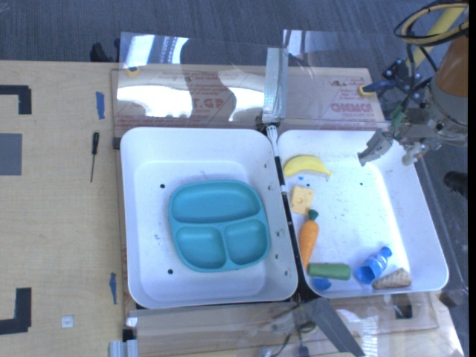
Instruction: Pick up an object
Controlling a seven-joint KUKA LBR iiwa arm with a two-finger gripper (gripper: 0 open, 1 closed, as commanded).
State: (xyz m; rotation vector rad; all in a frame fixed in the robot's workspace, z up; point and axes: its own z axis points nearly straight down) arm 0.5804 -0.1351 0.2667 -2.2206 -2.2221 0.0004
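Note:
The right bin holds several toy foods. A yellow banana lies at its back left, and a cheese piece sits just in front of it. Along the left wall lies an orange carrot. At the front are a green cucumber, a blue bottle and a tan wedge. My gripper hangs over the bin's back right corner, open, with nothing between its fingers. It is well right of the banana.
The left bin holds a teal divided plate. A small blue piece lies at the right bin's front edge. Cables and the arm's wrist crowd the upper right. A clear panel stands behind both bins.

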